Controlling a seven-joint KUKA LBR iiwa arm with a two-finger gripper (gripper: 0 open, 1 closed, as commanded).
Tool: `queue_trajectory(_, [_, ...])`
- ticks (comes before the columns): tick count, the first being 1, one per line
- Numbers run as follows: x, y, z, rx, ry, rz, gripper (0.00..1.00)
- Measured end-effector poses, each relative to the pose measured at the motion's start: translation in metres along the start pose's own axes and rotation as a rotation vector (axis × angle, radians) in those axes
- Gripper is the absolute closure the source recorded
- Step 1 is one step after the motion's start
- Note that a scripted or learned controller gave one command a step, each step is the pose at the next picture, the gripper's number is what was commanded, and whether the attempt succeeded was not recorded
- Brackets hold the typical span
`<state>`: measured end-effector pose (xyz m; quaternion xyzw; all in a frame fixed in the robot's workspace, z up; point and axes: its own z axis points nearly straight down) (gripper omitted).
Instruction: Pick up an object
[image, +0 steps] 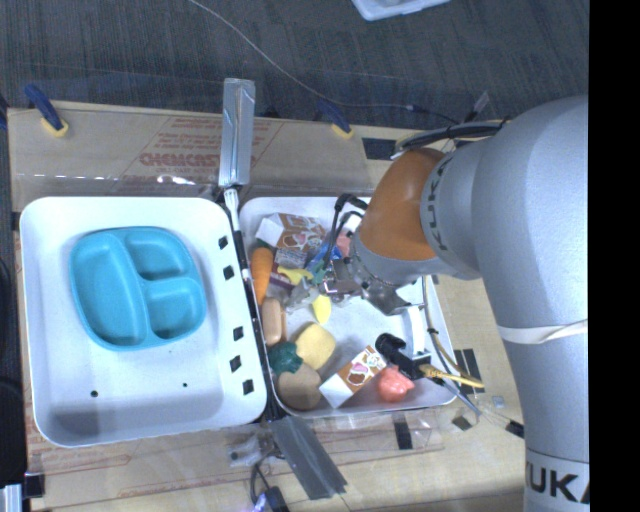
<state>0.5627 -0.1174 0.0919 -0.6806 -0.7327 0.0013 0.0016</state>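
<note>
Toy foods jumbled, right bin, carrot at left wall

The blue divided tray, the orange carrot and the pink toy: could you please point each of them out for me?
blue divided tray (137, 285): camera view, on its centre ridge.
orange carrot (261, 272): camera view, mid-length.
pink toy (395, 384): camera view, its middle.

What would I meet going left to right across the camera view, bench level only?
Left bin → blue divided tray → orange carrot-like piece → yellow block → pink toy → grey arm.
</note>
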Motion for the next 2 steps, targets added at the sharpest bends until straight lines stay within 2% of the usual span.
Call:
queue_trajectory(1, [0.000, 0.001, -0.010, 0.000, -0.001, -0.005, 1.00])
queue_trajectory(2, [0.057, 0.052, -0.102, -0.005, 0.002, 0.408, 1.00])
